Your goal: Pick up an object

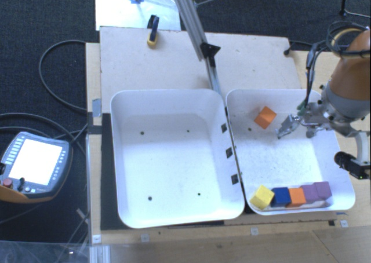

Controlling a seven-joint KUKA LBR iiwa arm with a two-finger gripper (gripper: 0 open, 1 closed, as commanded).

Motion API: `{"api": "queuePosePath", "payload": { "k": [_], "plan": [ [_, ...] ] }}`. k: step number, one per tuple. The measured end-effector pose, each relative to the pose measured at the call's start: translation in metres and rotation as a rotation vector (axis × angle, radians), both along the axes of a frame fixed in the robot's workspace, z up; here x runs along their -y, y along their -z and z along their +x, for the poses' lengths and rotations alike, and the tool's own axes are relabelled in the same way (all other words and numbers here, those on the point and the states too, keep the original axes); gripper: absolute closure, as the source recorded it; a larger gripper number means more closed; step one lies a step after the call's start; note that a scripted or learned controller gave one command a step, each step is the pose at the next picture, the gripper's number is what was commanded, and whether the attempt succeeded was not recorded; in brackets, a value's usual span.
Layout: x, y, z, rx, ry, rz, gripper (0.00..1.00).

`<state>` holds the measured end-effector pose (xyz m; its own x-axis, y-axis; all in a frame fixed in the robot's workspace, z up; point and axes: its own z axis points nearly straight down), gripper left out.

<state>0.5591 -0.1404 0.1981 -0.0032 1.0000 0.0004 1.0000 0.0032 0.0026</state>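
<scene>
fingers (286, 128) beside orange cube (265, 117), no legible writing

The arm (348, 76) comes in from the right, its orange band and grey wrist sitting up and to the right of the claw (285, 130). The claw points left and slightly downward, its metal fingers (288, 124) slightly parted with nothing between them. Cables loop above the wrist behind it.

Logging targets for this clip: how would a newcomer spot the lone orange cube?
Look in the right-hand white bin. The orange cube sits alone near its far left corner, just left of the hand. The other orange block sits in a row along the near wall.
</scene>
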Motion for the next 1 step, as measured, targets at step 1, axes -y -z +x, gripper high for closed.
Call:
{"api": "queuePosePath", "payload": {
  "k": [1],
  "plan": [
    [-0.0464, 0.1118, 0.037, -0.007, -0.005, 0.002, 0.0]
  ]
}}
